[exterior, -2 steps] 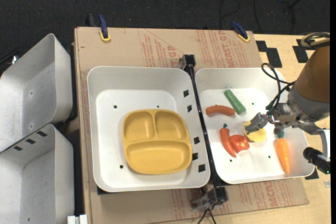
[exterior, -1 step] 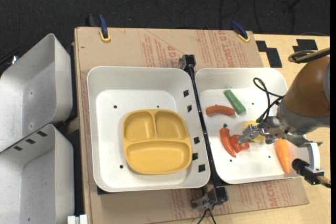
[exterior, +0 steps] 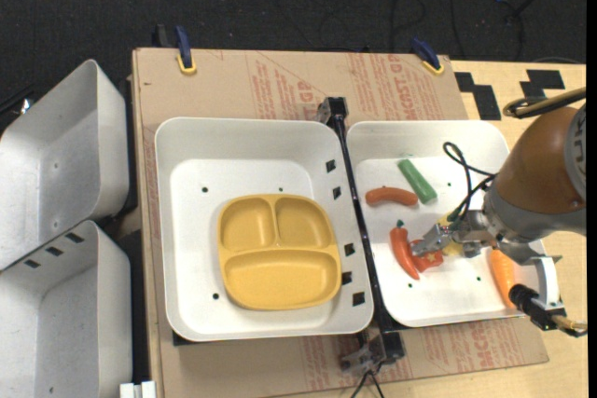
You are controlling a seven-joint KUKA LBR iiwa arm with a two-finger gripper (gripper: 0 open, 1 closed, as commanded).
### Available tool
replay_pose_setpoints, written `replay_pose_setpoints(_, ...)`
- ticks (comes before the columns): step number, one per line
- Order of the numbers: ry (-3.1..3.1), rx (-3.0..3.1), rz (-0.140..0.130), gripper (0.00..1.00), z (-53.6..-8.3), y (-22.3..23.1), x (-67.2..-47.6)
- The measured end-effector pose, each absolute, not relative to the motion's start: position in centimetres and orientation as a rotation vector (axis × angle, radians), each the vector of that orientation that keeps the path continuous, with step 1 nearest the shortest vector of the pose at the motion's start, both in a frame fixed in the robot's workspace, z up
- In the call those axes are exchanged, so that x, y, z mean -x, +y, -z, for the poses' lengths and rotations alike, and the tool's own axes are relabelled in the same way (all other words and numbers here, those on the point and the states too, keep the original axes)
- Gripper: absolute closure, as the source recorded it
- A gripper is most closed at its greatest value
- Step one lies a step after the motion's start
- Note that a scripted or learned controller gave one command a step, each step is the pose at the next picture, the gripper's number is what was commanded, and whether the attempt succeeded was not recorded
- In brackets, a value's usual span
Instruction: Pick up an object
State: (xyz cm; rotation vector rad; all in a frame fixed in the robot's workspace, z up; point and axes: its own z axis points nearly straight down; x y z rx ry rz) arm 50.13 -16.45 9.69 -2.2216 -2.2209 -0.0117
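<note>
The right bin (exterior: 466, 140) holds a green block (exterior: 417, 180), a brown-orange sausage (exterior: 392, 197), a red pepper (exterior: 407, 254) and an orange carrot (exterior: 503, 276) near the right wall. My gripper (exterior: 432, 249) reaches in from the right and is low in this bin, its tip right against the red pepper's right side. The grey and orange arm (exterior: 541, 177) covers the bin's right part.
The left bin (exterior: 187, 154) carries a yellow divided plate (exterior: 278, 251). Two spare white bins (exterior: 56, 172) lie off the bench at the left. A black cable (exterior: 459, 158) loops over the right bin near the arm.
</note>
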Motion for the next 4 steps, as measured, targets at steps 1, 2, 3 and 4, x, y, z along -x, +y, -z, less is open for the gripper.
replay_pose_setpoints(1,-2.227,2.229,0.020,1.00,-11.1,-16.5,-50.4)
replay_pose_setpoints(2,-2.227,2.222,0.003,1.00,-15.4,-16.6,-50.4)
replay_pose_setpoints(3,-2.228,2.220,0.004,1.00,-20.1,-15.7,-50.7)
replay_pose_setpoints(4,-2.230,2.222,0.005,1.00,-26.4,-15.5,-51.0)
